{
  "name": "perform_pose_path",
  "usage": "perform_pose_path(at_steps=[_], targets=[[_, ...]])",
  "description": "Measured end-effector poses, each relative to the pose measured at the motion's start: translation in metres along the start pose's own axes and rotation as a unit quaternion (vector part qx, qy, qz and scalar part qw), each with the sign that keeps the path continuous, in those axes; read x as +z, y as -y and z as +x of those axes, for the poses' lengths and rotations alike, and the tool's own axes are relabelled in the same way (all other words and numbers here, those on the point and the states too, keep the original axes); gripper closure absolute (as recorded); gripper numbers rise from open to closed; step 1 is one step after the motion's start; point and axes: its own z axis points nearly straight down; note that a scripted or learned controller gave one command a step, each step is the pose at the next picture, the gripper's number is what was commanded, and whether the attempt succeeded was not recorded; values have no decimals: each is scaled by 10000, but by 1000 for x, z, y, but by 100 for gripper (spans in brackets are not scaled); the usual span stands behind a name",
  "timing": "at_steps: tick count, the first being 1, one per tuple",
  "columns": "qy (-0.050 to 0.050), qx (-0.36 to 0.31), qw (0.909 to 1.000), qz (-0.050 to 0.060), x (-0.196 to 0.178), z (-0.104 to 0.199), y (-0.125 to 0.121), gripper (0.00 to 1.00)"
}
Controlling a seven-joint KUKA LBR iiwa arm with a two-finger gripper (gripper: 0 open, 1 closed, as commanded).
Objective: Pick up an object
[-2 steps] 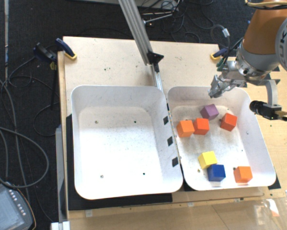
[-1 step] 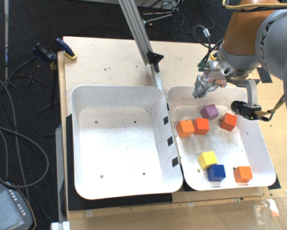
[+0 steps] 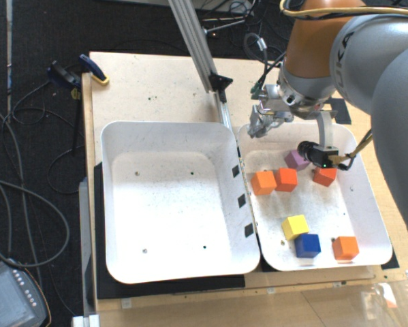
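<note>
Arm (image 3: 353, 46): reaching in from the right, hanging over the right bin's far edge
Left bin (image 3: 122, 251): sitting with its whole floor open
Right bin (image 3: 367, 240): holding seven blocks, its middle floor lying bare
Blocks: purple block (image 3: 297, 159), three orange blocks (image 3: 263, 182) lining the far half; yellow block (image 3: 295, 225), blue block (image 3: 307, 245), orange block (image 3: 345, 248) sitting near the front edge
Gripper (image 3: 258, 129): hovering at the far-left corner; jaw state cannot be told
Writing: nothing legible showing

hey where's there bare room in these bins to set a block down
The left bin has a wide bare floor between its walls. In the right bin, a smaller patch lies between the orange pair and the yellow block. It is crowded at the far end under the gripper.
</note>
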Motion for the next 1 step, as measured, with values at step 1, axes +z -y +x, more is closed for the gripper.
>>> perform_pose_path(at_steps=[1], targets=[[3,1,10000,-9,8,57,-9,100]])
